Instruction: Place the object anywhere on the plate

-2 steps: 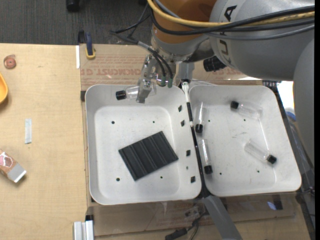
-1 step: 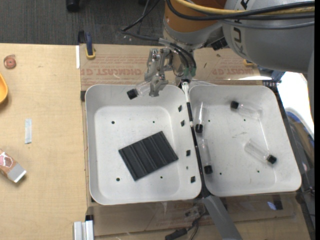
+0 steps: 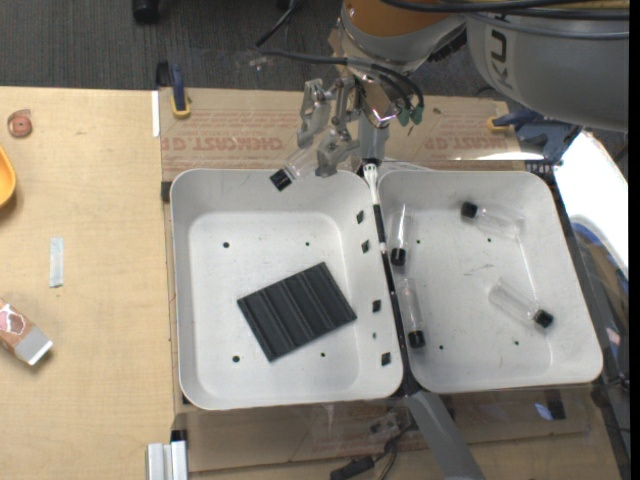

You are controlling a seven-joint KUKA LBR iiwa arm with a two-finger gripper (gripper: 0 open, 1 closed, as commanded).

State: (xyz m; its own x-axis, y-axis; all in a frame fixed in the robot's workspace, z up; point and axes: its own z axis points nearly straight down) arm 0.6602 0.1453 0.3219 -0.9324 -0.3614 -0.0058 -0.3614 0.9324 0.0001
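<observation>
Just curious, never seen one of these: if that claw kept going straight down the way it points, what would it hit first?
Probably the back rim of the left bin, near the divider; the gripper hangs there. Depth is hard to judge.

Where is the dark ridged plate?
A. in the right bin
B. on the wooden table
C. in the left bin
C: the dark ridged plate lies flat on the floor of the left bin, while the right bin holds clear tubes with black caps.
</observation>
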